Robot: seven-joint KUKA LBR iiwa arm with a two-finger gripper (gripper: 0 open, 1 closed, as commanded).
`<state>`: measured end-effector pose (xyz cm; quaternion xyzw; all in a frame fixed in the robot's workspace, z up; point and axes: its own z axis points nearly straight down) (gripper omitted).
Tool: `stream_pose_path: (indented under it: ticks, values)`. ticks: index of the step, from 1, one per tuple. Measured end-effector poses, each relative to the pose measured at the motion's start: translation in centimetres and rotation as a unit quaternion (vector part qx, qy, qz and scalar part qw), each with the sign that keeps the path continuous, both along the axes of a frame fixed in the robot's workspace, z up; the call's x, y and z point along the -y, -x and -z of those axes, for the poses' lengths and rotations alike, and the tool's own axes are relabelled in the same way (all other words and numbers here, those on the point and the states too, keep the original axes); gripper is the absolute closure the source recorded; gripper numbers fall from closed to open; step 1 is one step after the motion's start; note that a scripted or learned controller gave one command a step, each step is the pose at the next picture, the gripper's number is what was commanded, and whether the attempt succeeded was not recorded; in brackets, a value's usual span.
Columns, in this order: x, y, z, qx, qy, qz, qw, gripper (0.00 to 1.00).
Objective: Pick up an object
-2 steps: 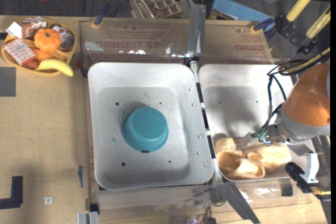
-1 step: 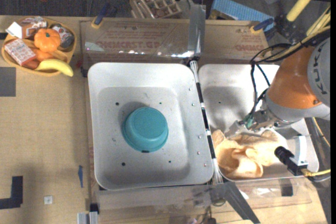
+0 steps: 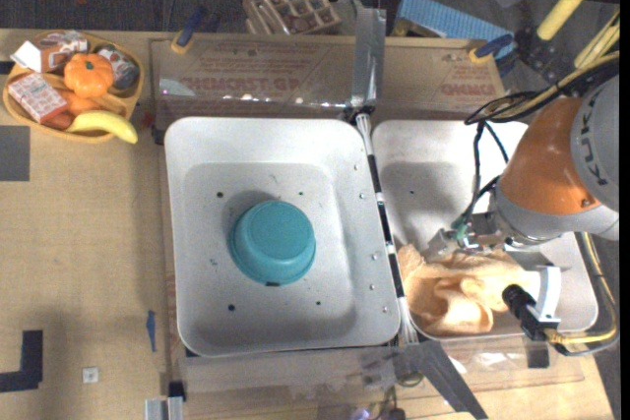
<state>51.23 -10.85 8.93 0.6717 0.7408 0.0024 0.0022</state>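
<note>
While the grey arm (image 3: 566, 177) with its orange band reaches over the right bin (image 3: 413, 162), the left bin (image 3: 197, 162) holds a teal bowl (image 3: 274, 242) upside down near its middle; a crumpled beige cloth (image 3: 451, 298) lies in the near part of the right bin. The gripper (image 3: 471, 236) is low at the far edge of this cloth; whether it pinches the cloth I cannot tell.

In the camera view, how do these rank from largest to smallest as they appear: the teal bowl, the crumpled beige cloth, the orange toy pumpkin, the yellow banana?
1. Round teal plastic bowl
2. Crumpled beige cloth, partly hidden, so nearly alike
3. Yellow banana
4. Orange toy pumpkin, close to the banana
</note>
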Motion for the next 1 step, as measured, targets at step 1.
stream_pose_path:
  ticks: [1]
  values:
    - [0.12, -0.1, -1.06, 0.002, 0.0002, 0.002, 1.0, 1.0]
